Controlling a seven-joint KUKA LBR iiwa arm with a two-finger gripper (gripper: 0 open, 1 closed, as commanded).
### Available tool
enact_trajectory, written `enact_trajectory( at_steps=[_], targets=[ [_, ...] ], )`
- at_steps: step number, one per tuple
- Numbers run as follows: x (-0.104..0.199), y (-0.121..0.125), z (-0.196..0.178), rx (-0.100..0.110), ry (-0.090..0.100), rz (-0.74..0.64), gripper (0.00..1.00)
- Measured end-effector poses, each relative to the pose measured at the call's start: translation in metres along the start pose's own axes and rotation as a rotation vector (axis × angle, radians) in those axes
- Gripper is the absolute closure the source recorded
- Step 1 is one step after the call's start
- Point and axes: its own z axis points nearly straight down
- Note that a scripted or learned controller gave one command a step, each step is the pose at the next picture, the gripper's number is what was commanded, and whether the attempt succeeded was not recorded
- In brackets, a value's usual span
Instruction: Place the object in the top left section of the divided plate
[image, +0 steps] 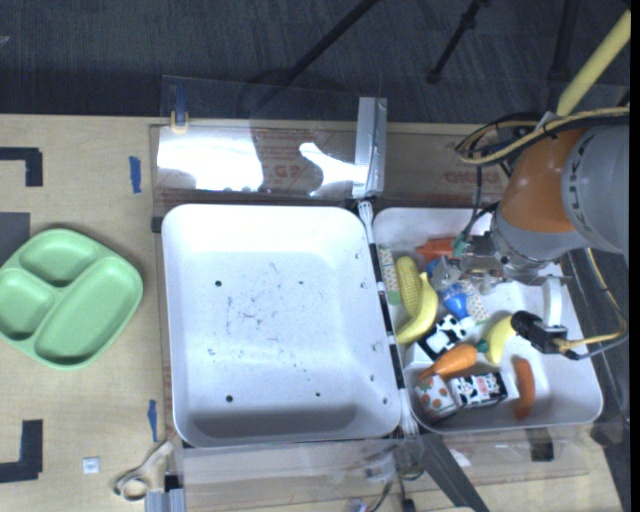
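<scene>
A light green divided plate (92, 305) with three sections rests on the wooden bench at the far left, outside both bins. My gripper (468, 272) hangs over the upper middle of the right bin (588, 402), below the orange wrist band. It hovers just above a blue object (455, 301) among the toy food. Around it lie a yellow banana (424, 312), a corn cob (405, 278), a carrot (460, 360), a black-and-white spotted piece (446, 335), a small carton (470, 390) and an orange sausage (524, 387). Nothing shows in the gripper's grasp.
The left bin (270, 310) lies between the plate and the right bin, its raised rim in the way. A clear panel with a metal bracket (371, 150) stands behind the bins. Cables (500, 135) loop near the arm. A beige looped thing (140, 478) lies at the front left.
</scene>
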Motion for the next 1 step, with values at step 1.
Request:
enact_trajectory(
  at_steps=[1],
  targets=[
    [0.0122, -0.0833, 0.0148, -0.003, 0.002, -0.113, 0.00]
  ],
)
